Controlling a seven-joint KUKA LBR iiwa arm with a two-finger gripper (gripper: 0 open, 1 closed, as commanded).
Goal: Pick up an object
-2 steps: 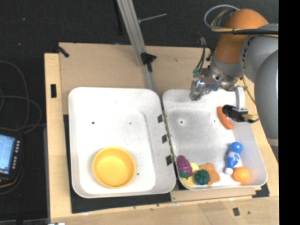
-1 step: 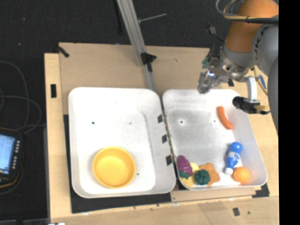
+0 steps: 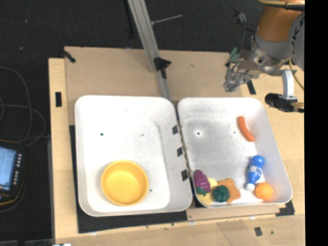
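**End effector above the right bin's far edge**

The grey arm's two-finger end effector [image 3: 233, 82] hangs over the tan counter [image 3: 113, 70] just beyond the far rim of the right shallow white bin [image 3: 215, 132]; whether it is open or closed cannot be told. Inside that bin lie an orange sausage-shaped toy [image 3: 246, 128], a blue-and-white bottle-like toy [image 3: 254, 170], an orange ball [image 3: 264, 191], a purple grape cluster [image 3: 201, 182] and a dark green lump [image 3: 221, 193]. The left white bin [image 3: 123, 122] holds a round yellow bowl [image 3: 124, 182].
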